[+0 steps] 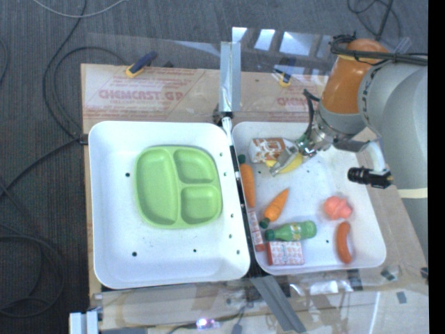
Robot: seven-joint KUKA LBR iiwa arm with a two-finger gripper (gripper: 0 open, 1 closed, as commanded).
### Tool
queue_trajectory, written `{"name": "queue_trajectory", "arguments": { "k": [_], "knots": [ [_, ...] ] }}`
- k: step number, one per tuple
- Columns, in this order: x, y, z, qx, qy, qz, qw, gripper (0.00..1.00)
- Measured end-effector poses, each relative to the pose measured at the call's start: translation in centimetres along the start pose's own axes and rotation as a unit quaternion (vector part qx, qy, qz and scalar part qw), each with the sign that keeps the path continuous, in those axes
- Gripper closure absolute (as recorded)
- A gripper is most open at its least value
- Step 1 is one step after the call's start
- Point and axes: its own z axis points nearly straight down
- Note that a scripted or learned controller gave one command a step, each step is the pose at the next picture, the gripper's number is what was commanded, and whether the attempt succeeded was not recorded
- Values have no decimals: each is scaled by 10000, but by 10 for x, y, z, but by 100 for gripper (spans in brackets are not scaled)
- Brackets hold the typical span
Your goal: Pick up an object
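Observation:
My gripper (306,145) reaches down into the back of the right bin (361,186), right at the upper end of a yellow banana (289,163). The banana lies slanted beside a brown snack packet (268,149). An orange carrot (277,204) lies in the middle of the bin. In front of it lie a green bottle (292,231) and a red and white box (285,253). A pink round toy (337,207) and a reddish sausage (344,242) sit at the right side.
The left bin (111,207) holds a green divided plate (178,186). An orange stick-shaped toy (247,184) lies along the right bin's left wall. The grey arm (396,117) covers the bench's back right. A metal post (230,78) stands behind the bins.

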Motion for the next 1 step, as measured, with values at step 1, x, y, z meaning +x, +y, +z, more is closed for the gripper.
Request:
{"name": "queue_trajectory", "arguments": {
  "k": [1],
  "knots": [
    [61,33,-94,-251,-151,94,9995,100]
  ]
}}
